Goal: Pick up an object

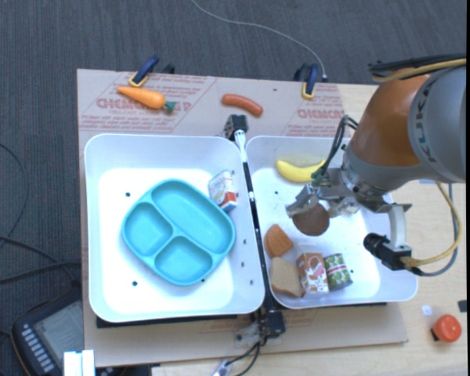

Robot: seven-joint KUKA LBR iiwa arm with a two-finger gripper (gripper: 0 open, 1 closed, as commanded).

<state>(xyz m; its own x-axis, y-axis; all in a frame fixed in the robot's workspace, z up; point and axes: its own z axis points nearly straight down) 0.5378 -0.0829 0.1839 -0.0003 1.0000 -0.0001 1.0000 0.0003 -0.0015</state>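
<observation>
My gripper (pixel 313 204) hangs over the middle of the right bin (pixel 392 288). A round brown toy (pixel 312 222) sits right at its tip, and the gripper body covers the toy's upper edge. A yellow banana (pixel 296 170) lies just behind the gripper, at the bin's back left. Toward the front of the same bin lie an orange-brown bread piece (pixel 279 241), a tan bread slice (pixel 285 277), a small brown packet (pixel 312 272) and a green-labelled can (pixel 338 272).
The left bin (pixel 102 210) holds a blue three-part plate (pixel 178 231) and a small white carton (pixel 223 189). A toy carrot (pixel 143 97) and a sausage (pixel 242 104) lie on the board behind the bins. A black cable connector (pixel 388 251) hangs at the arm's right.
</observation>
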